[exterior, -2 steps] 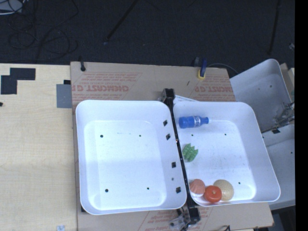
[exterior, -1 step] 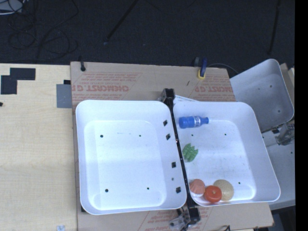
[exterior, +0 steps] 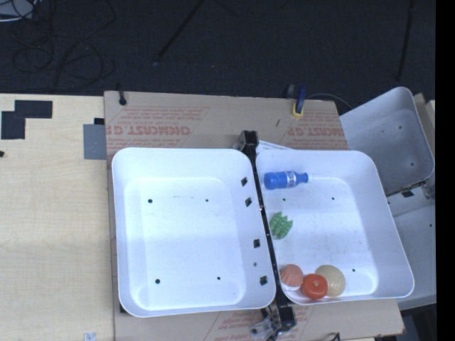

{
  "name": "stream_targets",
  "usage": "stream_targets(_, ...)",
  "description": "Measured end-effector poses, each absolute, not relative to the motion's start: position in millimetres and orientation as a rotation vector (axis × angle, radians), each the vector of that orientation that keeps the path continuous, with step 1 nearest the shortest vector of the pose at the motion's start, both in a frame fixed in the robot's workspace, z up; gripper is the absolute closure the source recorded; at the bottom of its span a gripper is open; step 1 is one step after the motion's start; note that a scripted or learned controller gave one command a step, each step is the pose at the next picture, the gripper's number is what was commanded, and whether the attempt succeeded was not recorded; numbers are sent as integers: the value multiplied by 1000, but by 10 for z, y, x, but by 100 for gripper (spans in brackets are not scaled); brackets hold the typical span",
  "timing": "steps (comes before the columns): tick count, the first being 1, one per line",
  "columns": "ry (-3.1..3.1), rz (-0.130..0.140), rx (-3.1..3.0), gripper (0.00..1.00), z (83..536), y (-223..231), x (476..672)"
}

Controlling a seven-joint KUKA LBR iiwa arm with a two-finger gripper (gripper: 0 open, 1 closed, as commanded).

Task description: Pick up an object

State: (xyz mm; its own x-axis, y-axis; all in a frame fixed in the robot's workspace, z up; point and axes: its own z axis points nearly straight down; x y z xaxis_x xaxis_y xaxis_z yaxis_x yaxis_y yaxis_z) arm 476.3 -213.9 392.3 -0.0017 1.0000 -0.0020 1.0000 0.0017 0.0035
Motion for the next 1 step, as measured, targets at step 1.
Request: stream_targets(1,2230,-8,2231,100,2493,-2122,4744)
